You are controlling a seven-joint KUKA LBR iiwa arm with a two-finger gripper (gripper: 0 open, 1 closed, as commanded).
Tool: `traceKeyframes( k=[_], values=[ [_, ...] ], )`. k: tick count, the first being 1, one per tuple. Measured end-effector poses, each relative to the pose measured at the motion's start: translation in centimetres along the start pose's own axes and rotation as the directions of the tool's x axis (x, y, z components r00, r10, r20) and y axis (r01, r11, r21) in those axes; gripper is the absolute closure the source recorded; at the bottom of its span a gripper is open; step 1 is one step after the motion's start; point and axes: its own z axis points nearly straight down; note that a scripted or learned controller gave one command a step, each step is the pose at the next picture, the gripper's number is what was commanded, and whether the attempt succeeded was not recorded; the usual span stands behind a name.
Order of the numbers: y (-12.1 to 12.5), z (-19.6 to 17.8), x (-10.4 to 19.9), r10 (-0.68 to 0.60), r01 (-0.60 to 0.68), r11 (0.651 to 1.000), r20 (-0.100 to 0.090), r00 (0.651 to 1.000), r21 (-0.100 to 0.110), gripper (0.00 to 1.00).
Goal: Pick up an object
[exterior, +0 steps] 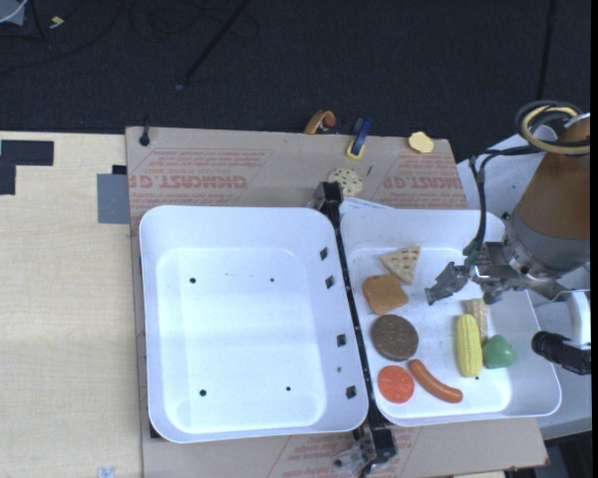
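Note:
The right bin (538,396) holds several toy foods. A tan wedge (403,262) lies near the bin's back, with a brown toast-like piece (385,293) just in front of it. Nearer the front are a dark round patty (394,337), a red disc (396,383) and an orange sausage (436,381). A yellow corn cob (467,345) lies beside a green piece (497,352), with a small beige item (475,313) just behind the cob. My gripper (460,283) hangs over the middle of this bin, right of the wedge and behind the corn, with nothing seen held in it.
The left bin (159,267) sits alongside, joined by a black divider strip (344,297). On the cardboard behind the bins lie a cookie-like disc (345,180), a blue-yellow clip (358,139), an orange ring (321,121) and a yellow piece (421,142). The arm's orange band (563,192) stands at the right.

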Motion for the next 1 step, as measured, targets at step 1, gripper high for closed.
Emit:
traceKeyframes(
  k=[1],
  values=[
    [2.55,12.0,1.87,0.0,0.0,1.0,-0.001,1.0,-0.003,0.0]
  ],
)
